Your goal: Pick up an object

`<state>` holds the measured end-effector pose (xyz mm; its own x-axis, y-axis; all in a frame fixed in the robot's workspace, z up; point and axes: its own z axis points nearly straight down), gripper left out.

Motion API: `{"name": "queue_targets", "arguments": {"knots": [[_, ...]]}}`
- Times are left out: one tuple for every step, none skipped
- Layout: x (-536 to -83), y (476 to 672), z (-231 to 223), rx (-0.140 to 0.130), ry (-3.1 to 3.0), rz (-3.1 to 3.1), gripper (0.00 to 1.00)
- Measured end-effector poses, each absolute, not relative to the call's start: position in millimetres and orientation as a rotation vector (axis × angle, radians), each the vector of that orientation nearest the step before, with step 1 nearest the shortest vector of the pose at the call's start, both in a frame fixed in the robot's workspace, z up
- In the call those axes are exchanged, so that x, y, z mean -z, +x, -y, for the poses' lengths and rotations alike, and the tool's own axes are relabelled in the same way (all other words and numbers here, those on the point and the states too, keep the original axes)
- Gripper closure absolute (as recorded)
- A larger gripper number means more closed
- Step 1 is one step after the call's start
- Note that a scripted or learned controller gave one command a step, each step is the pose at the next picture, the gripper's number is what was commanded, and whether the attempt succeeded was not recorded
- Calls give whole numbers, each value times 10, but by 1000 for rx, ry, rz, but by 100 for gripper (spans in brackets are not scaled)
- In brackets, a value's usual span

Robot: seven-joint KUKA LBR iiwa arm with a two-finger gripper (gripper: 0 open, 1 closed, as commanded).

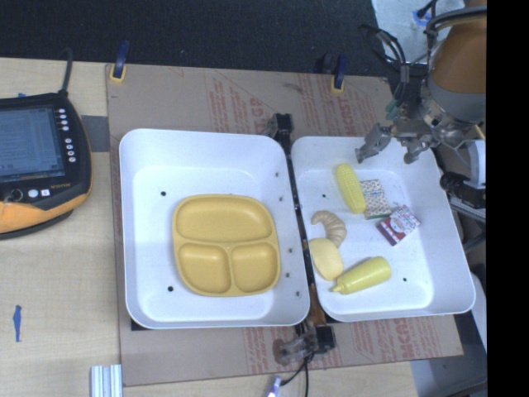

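Note:
The right bin (438, 292) holds a yellow corn cob (350, 187), a tan croissant (331, 226), a pale yellow lemon (326, 258), a yellow squeeze bottle (362, 275) and two small packets (374, 197) (398, 224). My gripper (393, 148) hangs over the back of this bin, just behind the corn cob. It is open, its fingers spread wide with nothing between them.
The left bin (140, 222) carries a yellow divided plate (225, 244). A tablet pendant (37, 160) lies on the bench to the far left. Two clamps (118, 63) (337, 71) pin the cardboard sheet at the back.

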<state>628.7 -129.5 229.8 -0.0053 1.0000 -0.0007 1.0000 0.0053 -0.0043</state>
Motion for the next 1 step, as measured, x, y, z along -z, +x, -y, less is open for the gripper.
{"name": "queue_targets", "arguments": {"knots": [[-1077,6555,1176,-9,-2210,2228,0]]}}
